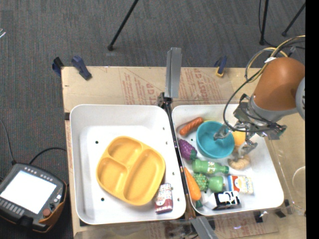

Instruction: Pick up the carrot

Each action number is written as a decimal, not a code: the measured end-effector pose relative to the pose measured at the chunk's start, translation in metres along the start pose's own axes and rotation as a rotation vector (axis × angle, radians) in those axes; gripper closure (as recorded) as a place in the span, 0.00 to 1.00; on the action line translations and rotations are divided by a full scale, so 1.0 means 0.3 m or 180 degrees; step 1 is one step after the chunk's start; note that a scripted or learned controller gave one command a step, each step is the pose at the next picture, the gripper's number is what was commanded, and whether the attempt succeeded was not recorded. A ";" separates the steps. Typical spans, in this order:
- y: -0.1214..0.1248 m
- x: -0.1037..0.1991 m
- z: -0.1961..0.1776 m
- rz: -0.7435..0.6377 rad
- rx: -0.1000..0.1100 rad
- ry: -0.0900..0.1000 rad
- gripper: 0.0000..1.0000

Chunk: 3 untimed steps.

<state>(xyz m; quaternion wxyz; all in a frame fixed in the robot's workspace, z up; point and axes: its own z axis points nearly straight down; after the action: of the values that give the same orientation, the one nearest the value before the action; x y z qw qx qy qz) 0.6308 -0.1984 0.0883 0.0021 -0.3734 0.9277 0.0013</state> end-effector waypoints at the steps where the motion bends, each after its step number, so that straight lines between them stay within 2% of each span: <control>1: 0.004 -0.007 -0.036 -0.0002 -0.0012 -0.0004 1.00; 2: 0.051 0.114 -0.547 0.0012 0.0051 -0.0017 1.00; 3: 0.249 0.318 -0.552 -0.0105 0.0002 0.0007 1.00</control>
<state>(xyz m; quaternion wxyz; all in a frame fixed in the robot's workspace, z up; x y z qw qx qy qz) 0.5097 -0.2111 0.2536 0.0012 -0.3886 0.9214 0.0005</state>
